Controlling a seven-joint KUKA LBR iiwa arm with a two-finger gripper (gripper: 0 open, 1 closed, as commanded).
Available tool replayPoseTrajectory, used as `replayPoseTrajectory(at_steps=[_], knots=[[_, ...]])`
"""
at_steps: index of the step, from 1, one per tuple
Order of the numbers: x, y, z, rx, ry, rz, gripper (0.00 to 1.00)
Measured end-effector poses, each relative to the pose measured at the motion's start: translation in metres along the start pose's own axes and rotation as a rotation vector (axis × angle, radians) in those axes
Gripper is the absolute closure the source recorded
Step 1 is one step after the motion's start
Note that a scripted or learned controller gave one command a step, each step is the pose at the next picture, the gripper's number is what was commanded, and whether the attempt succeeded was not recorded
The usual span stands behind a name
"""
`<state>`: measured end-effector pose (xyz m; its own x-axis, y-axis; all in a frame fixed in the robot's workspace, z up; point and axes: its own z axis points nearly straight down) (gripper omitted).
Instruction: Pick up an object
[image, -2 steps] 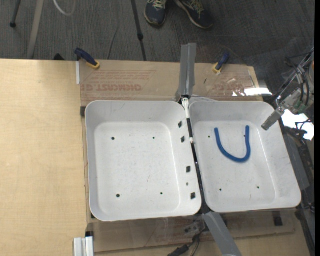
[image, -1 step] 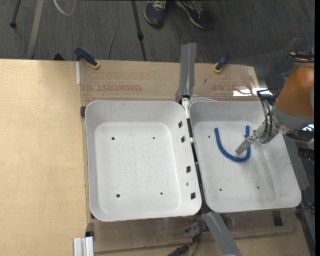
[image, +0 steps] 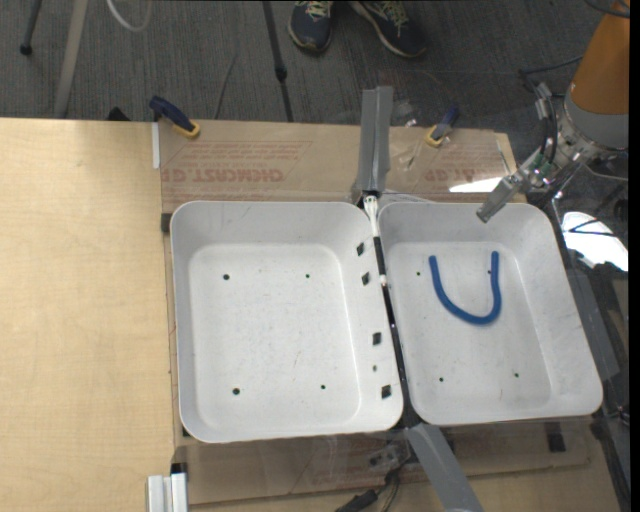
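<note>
Starting at the far left, bare plywood bench top (image: 80, 300) was seen, with nothing laid on it. A sheet of printed cardboard (image: 260, 165) was pinned flat at the back by a blue-and-yellow clamp (image: 172, 115), and a second clamp (image: 441, 125) was fixed further right, presumably so the sheet could not slide under the bins.

Next came the left bin (image: 195, 300), a shallow white tray with small dark holes in its floor. It was butted against the right bin (image: 560, 300) along a grey divider strip (image: 376, 150), which appeared to be there to keep the pair in line.

In the right bin the target was found: a blue U-shaped cord (image: 465, 295), lying flat on the floor towards the back half, open end facing the rear wall, well apart from every wall. That loose, central lie was judged to suit a top-down approach.

At the far right, the gripper (image: 497, 205) was held over the rear rim of the right bin, hanging from the orange-banded arm (image: 605, 70). A single grey finger tip was made out; how far the gripper was open could not be told, and nothing was seen in its grasp. It was near the cord but clear of it, so the pick was judged not yet begun.
</note>
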<state>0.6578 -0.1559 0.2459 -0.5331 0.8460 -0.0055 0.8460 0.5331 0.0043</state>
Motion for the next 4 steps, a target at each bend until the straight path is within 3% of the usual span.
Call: replayPoseTrajectory(at_steps=[1, 2, 3, 4], knots=[[-0.050, -0.030, 0.137, 0.002, 0.002, -0.016, 0.00], [0.000, -0.029, 0.153, 0.002, 0.005, -0.394, 0.00], [0.050, 0.021, 0.153, 0.001, 0.003, -0.279, 0.00], [0.079, -0.046, 0.153, 0.003, 0.005, -0.304, 0.00]])
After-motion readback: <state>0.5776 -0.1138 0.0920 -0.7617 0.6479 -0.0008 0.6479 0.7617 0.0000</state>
